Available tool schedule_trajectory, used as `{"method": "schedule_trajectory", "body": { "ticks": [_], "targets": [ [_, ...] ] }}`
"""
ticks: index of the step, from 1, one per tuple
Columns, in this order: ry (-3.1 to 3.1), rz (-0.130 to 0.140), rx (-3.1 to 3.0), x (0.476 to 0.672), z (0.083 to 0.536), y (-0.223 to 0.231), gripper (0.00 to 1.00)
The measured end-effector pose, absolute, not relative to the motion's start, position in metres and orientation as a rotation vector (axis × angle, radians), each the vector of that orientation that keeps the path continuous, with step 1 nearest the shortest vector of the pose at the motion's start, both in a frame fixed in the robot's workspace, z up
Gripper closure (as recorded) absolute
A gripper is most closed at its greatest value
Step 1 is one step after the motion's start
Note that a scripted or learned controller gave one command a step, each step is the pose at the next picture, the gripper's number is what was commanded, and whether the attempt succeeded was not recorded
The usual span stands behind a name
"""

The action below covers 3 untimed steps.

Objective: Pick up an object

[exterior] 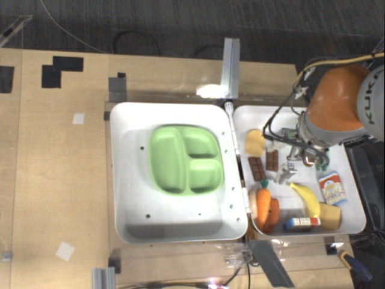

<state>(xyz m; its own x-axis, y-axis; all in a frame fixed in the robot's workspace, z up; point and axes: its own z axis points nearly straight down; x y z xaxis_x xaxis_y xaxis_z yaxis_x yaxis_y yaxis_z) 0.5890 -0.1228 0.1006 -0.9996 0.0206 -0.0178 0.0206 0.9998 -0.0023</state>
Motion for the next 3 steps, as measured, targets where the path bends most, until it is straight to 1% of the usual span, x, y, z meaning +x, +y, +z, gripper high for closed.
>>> {"method": "schedule_trajectory", "body": {
  "ticks": [1,2,3],
  "targets": [
    [3.119,0.0,0.157,0.575,0.092,-0.088,0.0],
    [3.105,0.001,0.356,0.551,0.09,-0.128,0.0],
    [3.018,0.001,0.81,0.541,0.09,-0.126,0.0]
  ]
}}
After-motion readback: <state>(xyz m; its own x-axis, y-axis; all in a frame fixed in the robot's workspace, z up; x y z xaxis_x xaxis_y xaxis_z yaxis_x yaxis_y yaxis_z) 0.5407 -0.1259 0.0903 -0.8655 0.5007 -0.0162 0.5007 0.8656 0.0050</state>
